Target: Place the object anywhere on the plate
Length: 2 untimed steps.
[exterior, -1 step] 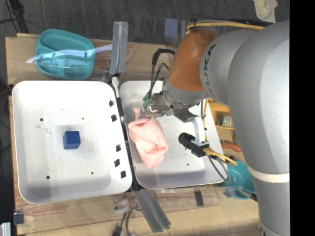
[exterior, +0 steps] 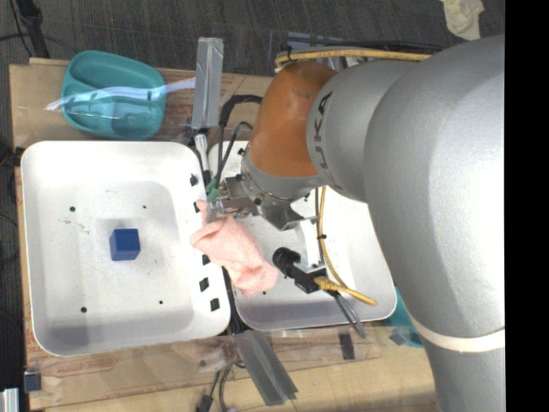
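Black letters "UKA", partly hidden, on the grey arm [exterior: 377, 136].

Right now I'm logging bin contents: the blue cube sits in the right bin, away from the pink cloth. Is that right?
Not quite. The camera view shows the blue cube in the left bin, not the right one. It does sit away from the pink cloth, which lies over the divide between the bins.
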### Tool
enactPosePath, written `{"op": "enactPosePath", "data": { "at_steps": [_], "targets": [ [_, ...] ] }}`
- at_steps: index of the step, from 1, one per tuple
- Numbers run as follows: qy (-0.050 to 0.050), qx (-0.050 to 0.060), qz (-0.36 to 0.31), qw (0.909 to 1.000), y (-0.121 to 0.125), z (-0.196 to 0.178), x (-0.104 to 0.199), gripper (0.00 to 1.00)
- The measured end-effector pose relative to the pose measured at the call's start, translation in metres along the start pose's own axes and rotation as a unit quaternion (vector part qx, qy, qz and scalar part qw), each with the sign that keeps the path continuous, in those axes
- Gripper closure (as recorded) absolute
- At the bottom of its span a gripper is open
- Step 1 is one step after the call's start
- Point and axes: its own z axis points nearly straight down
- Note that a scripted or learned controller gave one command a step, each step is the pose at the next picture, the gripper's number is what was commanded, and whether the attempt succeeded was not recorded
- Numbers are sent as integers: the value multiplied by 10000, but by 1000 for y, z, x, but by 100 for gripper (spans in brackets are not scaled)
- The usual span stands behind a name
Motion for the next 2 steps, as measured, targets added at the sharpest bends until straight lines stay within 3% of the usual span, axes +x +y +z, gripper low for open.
{"op": "enactPosePath", "data": {
  "at_steps": [1, 2],
  "targets": [
    [-4, -10, 13, 10000, 6, 0, 66, 100],
    [-4, -8, 431, 9991, 43, 54, 129, 100]
  ]
}}
